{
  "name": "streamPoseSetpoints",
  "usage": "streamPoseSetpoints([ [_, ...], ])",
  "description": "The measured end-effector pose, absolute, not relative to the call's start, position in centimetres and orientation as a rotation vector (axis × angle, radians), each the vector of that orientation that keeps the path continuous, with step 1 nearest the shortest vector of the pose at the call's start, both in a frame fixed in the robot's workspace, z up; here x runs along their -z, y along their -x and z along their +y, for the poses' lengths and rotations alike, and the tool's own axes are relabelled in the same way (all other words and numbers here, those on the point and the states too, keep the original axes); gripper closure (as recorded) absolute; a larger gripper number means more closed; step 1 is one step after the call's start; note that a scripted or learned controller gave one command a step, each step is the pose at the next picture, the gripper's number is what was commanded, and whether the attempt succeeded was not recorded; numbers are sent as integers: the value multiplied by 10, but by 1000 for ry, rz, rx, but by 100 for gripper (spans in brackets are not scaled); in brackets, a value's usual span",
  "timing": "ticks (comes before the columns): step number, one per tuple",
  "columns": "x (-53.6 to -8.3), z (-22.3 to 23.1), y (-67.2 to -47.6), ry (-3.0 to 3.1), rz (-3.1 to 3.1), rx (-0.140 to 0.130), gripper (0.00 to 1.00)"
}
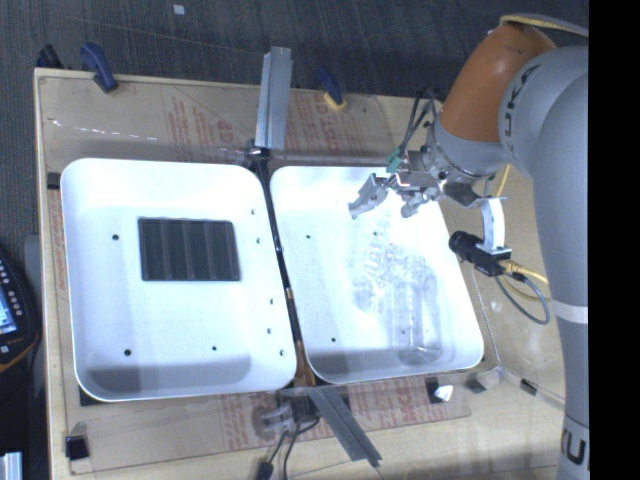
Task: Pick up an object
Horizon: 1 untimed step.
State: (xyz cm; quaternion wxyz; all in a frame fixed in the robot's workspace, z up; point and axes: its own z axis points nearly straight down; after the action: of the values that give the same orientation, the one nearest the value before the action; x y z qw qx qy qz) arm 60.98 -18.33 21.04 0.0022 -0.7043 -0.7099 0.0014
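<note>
My gripper [388,203] hangs over the far part of the right bin [320,348], its two fingers spread apart with nothing between them. Below it and nearer the camera lies a clear plastic bottle [420,318] on the bin floor, with a clear crinkled piece [378,268] beside it to the left. Both are faint against the white floor. A dark grey ridged rectangular block [188,249] lies flat in the middle of the left bin [90,368].
A metal divider bar [272,98] runs up from between the two bins at the back. Blue clamps [98,68] hold the board's far edge. A black cable plug [478,253] hangs off the arm by the right bin's right wall.
</note>
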Motion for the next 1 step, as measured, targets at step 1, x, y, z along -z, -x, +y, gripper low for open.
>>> streamPoseSetpoints([
  [1, -295, -141, -556, 2363, -2070, -1, 0],
])
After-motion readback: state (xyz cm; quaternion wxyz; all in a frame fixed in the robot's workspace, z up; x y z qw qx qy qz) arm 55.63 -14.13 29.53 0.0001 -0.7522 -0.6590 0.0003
